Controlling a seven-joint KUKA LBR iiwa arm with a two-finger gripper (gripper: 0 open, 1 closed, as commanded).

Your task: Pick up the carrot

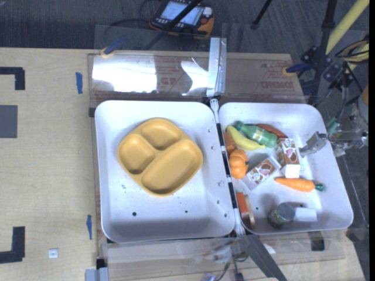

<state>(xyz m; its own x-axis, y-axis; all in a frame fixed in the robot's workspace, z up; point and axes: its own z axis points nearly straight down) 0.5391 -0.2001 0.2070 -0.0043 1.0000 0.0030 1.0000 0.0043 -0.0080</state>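
Note:
The carrot [296, 184], orange with a small green end pointing right, lies flat in the right bin [337, 183], towards that bin's right side. My gripper [314, 143] shows as a grey metal part at the bin's right edge, above and a little right of the carrot, apart from it. Nothing is seen in its grasp.
The right bin also holds a green bottle [258, 134], a banana [237, 139], an orange fruit [238, 164], two small cartons [289, 153], a dark can [281, 214] and a white block [304, 214]. A yellow divided plate [161, 156] sits in the left bin [111, 204].

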